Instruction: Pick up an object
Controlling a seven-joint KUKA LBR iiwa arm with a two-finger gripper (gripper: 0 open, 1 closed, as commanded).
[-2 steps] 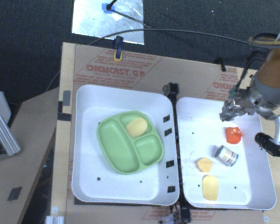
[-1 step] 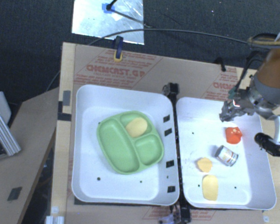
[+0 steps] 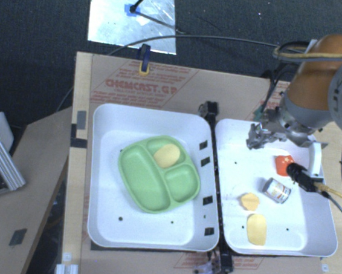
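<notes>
The grey arm with the orange band reaches in from the right and holds its two-finger gripper (image 3: 259,138) low over the upper-left part of the right white bin (image 3: 228,230). Whether the tool is released or clenched cannot be told from this view. No object shows under or at it; the bin floor there is bare.

Candidate objects all lie in the right bin, toward its lower half: a small silver can on its side (image 3: 276,191), a round pale-yellow piece (image 3: 250,202) just left of it, a longer yellow oblong piece (image 3: 257,229) nearer the front wall, and an orange-red block (image 3: 283,164) partly hidden behind a black fitting and cable (image 3: 303,178) on the arm. The gripper is apart from all four, so the pick appears not yet made (judgement from placement alone).

The left white bin (image 3: 105,217) bears a green three-compartment plastic tray (image 3: 147,188), with a yellow rounded item (image 3: 167,156) in its upper small compartment.

Likely obstruction: the can and round piece sit close together, so a descent on either risks nudging the other. The black fitting crowds the orange-red block.
</notes>
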